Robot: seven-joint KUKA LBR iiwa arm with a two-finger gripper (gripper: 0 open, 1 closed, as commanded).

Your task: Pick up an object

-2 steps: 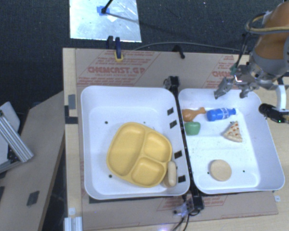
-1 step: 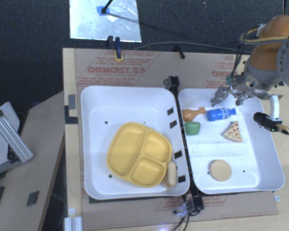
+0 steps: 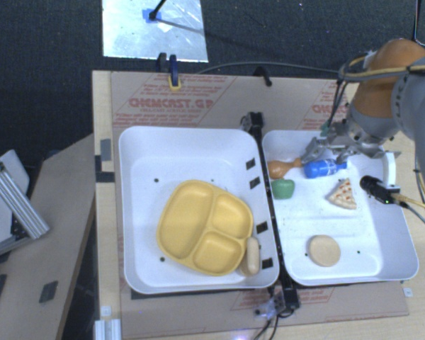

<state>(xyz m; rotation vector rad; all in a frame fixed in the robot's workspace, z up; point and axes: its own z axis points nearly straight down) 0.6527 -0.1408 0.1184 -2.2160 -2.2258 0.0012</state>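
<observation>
The pincer [image 3: 331,149] is seen low over the back of the right bin [image 3: 393,261], spread fingers set around a blue bottle [image 3: 321,168], so it's open, nothing gripped really. A drumstick [image 3: 283,166] lies just left of the bottle, with a green pepper [image 3: 283,188] below it. A pizza slice [image 3: 343,194] and a round cookie [image 3: 324,250] are found nearer the front. In the left bin [image 3: 138,190] a yellow tray [image 3: 204,225] is laid, a bread roll [image 3: 252,255] touching its edge.

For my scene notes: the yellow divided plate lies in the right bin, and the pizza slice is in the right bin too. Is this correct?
Not quite. The camera view shows the yellow divided plate in the left bin; the pizza slice is indeed in the right bin.
</observation>
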